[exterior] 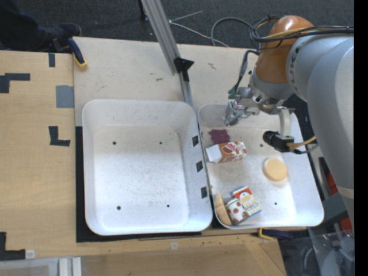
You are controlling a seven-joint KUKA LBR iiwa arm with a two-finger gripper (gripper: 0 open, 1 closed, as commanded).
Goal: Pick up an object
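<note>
Purple patch (219, 135) lies just below gripper (231, 118) in right bin (299, 209). Finger state cannot be told. Approach step is judged; descent and a firm close are needed next.

A pale wooden bench top (34, 171) fills the left and lower part of the camera view, marked with several dark grey tape pieces (54, 135) and one lighter grey square patch (64, 95). A lighter beige board (126, 68) lies over it toward the back. Beyond the bench's far edge the dark grey floor (103, 7) shows, with thin pale cables (221, 30) looping across it. A slanted silver aluminium rail (164, 30) crosses from the top, ending at a black bracket (183, 65). A yellow-handled clamp (77, 53) grips the far left bench edge. A black mat (80, 234) lies under the bins. Lighting is even and soft.
</note>
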